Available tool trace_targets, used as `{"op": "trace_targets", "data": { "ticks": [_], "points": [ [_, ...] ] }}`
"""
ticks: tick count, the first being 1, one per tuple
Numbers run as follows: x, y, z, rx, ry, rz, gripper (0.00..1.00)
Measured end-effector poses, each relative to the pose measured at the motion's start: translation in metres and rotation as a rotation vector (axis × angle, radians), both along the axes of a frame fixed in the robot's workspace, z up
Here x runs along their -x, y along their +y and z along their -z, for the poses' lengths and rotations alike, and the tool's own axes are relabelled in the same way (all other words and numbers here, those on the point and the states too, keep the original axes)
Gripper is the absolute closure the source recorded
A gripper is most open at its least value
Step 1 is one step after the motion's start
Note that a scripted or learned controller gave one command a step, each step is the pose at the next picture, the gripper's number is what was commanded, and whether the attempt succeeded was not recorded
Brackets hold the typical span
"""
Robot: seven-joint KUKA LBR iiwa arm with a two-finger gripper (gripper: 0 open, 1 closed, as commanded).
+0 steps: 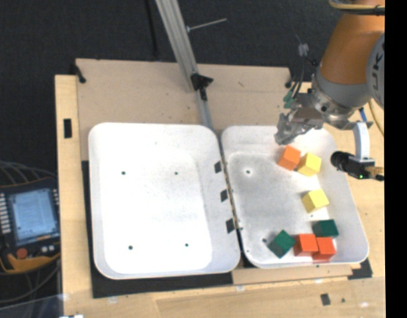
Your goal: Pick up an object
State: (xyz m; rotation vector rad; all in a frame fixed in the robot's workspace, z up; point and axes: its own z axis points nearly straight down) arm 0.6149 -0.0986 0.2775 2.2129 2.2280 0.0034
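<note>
In the right bin point(256, 197) lie seven small blocks. An orange block point(290, 158) sits near the bin's far edge, touching a yellow block point(310, 164) on its right. A second yellow block point(315, 200) lies apart from them, toward the bin's right side. By the near right corner a dark green block point(325, 228) rests just above two orange-red blocks point(307, 244) point(325, 247) that touch one another, and another green block point(280, 243) lies just left of those, tilted. The tool point(287, 130) hangs over the bin's far edge, just beyond the orange block; nothing shows between its tips, and whether they stand apart or together I cannot tell. The grey arm with its orange band point(352, 45) comes in over the worktop's point(143, 95) far right corner. The left bin point(153, 197) lies alongside, touching the right one.
</note>
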Motion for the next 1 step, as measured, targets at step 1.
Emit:
{"op": "trace_targets", "data": {
  "ticks": [1],
  "points": [
    [0.0015,0.0620,0.0078,0.000,0.002,-0.001,1.00]
  ]
}}
